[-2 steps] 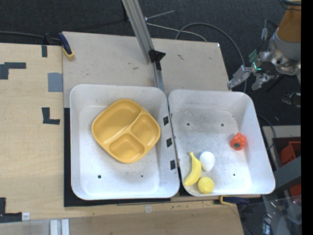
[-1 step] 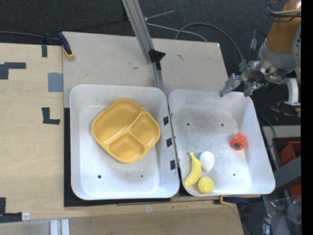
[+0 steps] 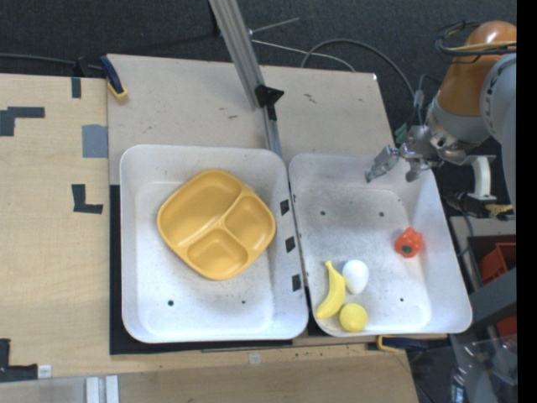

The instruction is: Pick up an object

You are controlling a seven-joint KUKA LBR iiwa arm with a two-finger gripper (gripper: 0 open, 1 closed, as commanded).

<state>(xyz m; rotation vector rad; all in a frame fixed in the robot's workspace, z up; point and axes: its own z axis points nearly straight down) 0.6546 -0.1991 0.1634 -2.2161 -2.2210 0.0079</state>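
Scanning left to right: wooden tabletop (image 3: 50, 250) carries grey tape marks (image 3: 95, 141) at far left. Left bin (image 3: 134, 309) holds one yellow divided plate (image 3: 216, 223), three compartments, lying flat near the bin's middle. A metal pole (image 3: 239, 44) slants in from the far edge and ends at a black clamp (image 3: 268, 96) between the bins' far corners. Right bin (image 3: 436, 300) holds four items. Banana (image 3: 333, 290) lies near the near-left corner, with a white egg-shaped object (image 3: 356, 275) touching its right side and a yellow lemon-like fruit (image 3: 353, 316) just beside its near end. An orange-red pepper-like piece (image 3: 409, 242) sits apart from them by the right wall. Gripper (image 3: 394, 164) hangs over the far right corner of the right bin, well apart from every item. Its fingers (image 3: 376, 170) are spread apart with nothing between them. Arm (image 3: 474, 82) with orange band enters from the right.
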